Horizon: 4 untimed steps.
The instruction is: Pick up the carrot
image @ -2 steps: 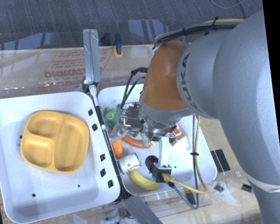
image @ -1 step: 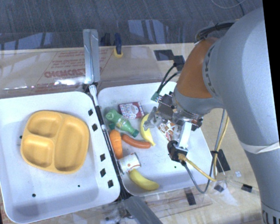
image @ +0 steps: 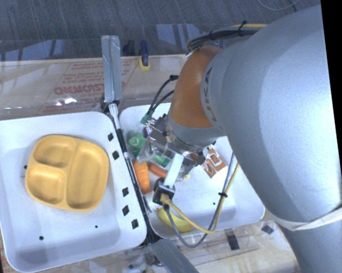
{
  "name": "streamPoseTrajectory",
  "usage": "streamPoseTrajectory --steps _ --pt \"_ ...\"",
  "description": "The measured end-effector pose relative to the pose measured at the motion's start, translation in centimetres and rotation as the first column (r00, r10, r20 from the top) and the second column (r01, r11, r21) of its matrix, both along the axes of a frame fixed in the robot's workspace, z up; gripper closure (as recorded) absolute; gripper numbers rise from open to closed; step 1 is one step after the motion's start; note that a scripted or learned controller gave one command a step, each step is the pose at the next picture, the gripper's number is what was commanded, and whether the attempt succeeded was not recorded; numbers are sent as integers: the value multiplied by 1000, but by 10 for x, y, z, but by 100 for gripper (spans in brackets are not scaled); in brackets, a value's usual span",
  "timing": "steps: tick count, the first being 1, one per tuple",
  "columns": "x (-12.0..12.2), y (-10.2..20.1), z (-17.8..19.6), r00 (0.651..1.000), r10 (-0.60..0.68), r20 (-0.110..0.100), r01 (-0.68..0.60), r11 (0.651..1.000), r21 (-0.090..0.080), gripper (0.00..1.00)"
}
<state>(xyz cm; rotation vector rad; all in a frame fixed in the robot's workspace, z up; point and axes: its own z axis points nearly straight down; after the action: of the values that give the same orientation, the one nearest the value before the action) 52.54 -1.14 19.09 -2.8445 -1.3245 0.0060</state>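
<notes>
Two white bins sit side by side. The left bin (image: 3,184) carries a yellow divided plate (image: 67,171). In the right bin (image: 241,206), the carrot (image: 142,174) lies along the left wall, not yet lifted. The gripper (image: 160,148) hangs just right of it, and I cannot tell whether it is released or clenched. By my judgement, grasp and lift are both left to do.

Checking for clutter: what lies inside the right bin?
A carrot, a green item, a yellow one and a brown-white one show; the arm covers the rest.
</notes>
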Motion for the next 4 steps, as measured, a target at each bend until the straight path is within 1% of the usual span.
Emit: streamPoseTrajectory --steps 1,2,3,4 --pt "0 1 9 1000 7 -3 -7 1000 2 100" --pt "-25 -5 17 1000 -20 -2 20 1000 0 100" --pt "-34 -53 51 998 59 3 -59 998 -1 100" --pt "-49 -5 2 977 213 0 -213 977 0 100"
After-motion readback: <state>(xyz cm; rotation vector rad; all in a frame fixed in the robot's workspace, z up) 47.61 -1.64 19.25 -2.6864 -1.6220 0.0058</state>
